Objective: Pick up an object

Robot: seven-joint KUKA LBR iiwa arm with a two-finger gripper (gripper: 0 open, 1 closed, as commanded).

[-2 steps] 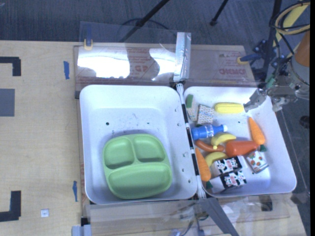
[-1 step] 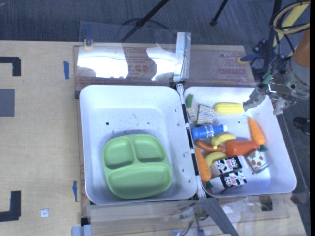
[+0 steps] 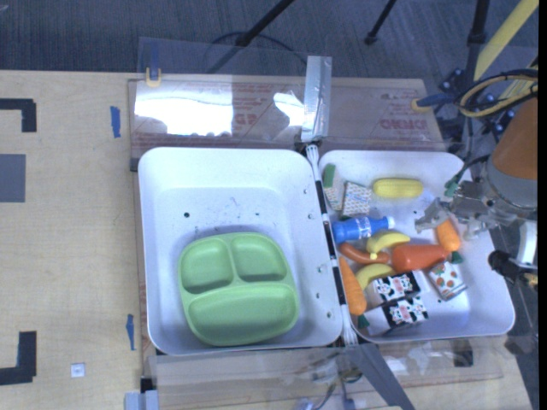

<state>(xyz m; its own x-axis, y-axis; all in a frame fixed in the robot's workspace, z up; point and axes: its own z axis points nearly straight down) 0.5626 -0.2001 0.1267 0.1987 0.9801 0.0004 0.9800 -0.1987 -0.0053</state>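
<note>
Looking down on the bench, the camera view shows two white bins side by side; the left bin [image 3: 162, 186] holds a green divided plate [image 3: 238, 289], and the right bin [image 3: 491, 310] holds a heap of toy food; the arm [image 3: 517, 156], grey with an orange band, leans in over the right bin's far right rim, and the gripper [image 3: 451, 205] sits low beside the top of the heap; whether its claw is open or closed I cannot tell, since the metal parts blur together there, and nothing can be seen held in it. The likeliest target, as I judge it, is the small carrot [image 3: 448, 235] just below the gripper, orange, stubby and tapered, lying at the right end of a longer red-orange pepper [image 3: 417, 255]; it looks smooth and hard, so it may slip. To do the step well, the claw should come straight down over the carrot's middle, across its short width, and clear of the pepper touching it; a lift should be slow. Around it lie a yellow lemon [image 3: 397, 188], a blue bottle [image 3: 361, 228], bananas [image 3: 385, 243], a second carrot [image 3: 351, 289] by the divider, and small printed cartons [image 3: 400, 299]; the crowding could easily spoil a grasp.
</note>
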